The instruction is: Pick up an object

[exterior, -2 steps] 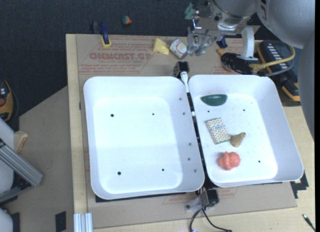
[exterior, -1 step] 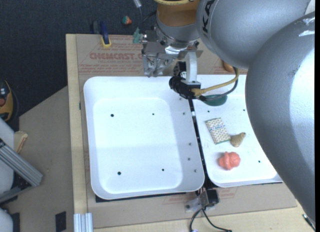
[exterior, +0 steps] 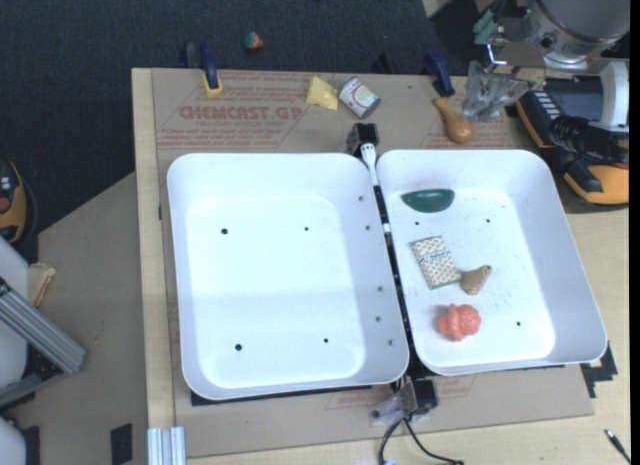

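left bin [exterior: 200, 253] sits bare white. right bin [exterior: 560, 253] has a dark green oval piece [exterior: 428, 199] up top, a speckled packet [exterior: 434, 260] mid, a tan lump [exterior: 474, 278] touching its corner, and a pink lumpy toy [exterior: 458, 322] lowest. gripper [exterior: 487, 93] hangs over the bench behind that bin, grip state can't tell.
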Controlling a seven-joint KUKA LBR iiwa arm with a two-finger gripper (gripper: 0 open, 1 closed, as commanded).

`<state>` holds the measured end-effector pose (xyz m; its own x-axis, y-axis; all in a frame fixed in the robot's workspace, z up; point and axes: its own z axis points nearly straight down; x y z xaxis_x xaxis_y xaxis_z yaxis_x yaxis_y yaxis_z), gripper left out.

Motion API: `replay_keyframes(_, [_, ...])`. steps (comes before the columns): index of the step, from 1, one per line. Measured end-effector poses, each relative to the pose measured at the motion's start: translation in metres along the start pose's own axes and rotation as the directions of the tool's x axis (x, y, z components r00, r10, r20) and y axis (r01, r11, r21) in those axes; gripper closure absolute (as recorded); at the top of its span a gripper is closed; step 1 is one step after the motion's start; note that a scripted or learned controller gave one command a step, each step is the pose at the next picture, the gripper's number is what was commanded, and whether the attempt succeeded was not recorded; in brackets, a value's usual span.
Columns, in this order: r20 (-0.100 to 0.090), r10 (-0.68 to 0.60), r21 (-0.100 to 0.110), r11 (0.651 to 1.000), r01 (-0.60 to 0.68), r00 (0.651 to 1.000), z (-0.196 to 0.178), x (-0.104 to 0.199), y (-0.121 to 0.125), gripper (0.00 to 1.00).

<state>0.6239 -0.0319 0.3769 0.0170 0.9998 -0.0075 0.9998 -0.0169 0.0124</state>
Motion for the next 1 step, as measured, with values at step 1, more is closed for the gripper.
replay_keyframes(1, [-0.003, -0.009, 0.004, 1.000, 0.009, 1.000, -0.0511, -0.0791, -0.0241, 1.00])
